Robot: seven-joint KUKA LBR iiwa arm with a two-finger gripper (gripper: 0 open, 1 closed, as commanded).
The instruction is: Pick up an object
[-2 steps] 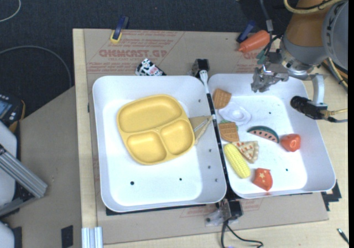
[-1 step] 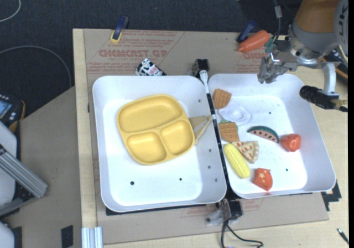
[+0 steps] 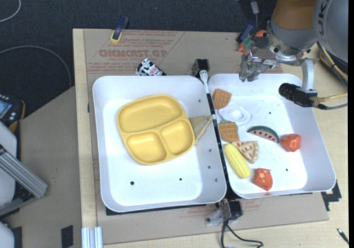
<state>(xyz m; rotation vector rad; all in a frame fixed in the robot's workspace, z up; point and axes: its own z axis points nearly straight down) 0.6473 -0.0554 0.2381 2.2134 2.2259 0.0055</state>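
Note:
My gripper (image 3: 250,74) hangs over the back left rim of the right bin (image 3: 310,169), apart from the toy foods. In that bin lie a waffle piece (image 3: 222,98), a white fried egg (image 3: 235,114), a brown cracker (image 3: 228,131), a watermelon slice (image 3: 263,133), a red tomato (image 3: 291,142), a pizza slice (image 3: 249,150), a corn cob (image 3: 237,160) and a red strawberry (image 3: 263,178). The waffle piece is the closest to the gripper, a little in front of it and to the left.
The left bin (image 3: 160,186) holds a yellow divided plate (image 3: 152,128). A pale wedge (image 3: 202,126) lies across the divider between the bins. A black camera unit (image 3: 296,94) juts over the right bin's back. Clamps sit on the board behind the bins.

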